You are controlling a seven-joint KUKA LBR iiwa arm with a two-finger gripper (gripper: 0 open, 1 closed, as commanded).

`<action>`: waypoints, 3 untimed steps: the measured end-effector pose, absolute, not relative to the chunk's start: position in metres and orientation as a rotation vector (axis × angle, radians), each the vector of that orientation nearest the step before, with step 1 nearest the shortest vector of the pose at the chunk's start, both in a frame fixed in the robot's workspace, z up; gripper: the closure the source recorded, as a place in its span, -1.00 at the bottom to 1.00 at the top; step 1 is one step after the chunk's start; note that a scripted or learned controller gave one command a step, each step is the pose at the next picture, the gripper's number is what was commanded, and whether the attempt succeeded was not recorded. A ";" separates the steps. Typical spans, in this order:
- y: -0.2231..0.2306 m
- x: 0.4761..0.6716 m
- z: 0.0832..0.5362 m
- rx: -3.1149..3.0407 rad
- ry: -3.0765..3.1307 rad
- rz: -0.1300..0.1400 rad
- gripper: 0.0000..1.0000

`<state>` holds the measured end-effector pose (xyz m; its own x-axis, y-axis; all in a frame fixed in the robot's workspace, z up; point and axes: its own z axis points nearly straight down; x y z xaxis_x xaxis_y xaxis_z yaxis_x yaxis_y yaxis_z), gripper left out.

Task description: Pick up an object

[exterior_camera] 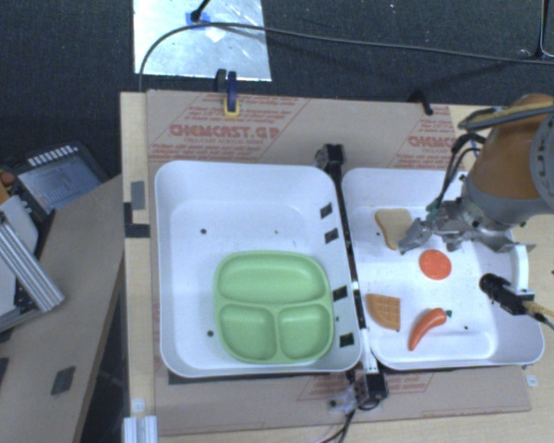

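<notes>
Camera view: my tool (431, 233) hangs low in the right bin (508, 344), w/ the orange disc (435, 264) just below it toward the near edge and the toast (391, 226) just to its left. Disc looks the closest pick, round so no axis to match. Arm (512, 169) comes in from the right, wrist bent down; can't tell the tool's state.
</notes>
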<state>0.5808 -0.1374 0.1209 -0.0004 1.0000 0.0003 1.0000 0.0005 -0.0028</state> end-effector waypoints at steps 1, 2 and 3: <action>-0.138 0.583 0.135 -2.222 -2.226 -0.003 1.00; -0.142 0.587 0.199 -2.223 -2.230 -0.007 1.00; -0.147 0.586 0.256 -2.223 -2.231 -0.007 1.00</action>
<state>0.5860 -0.1472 0.2563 -0.0034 1.0000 -0.0024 1.0000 0.0034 0.0083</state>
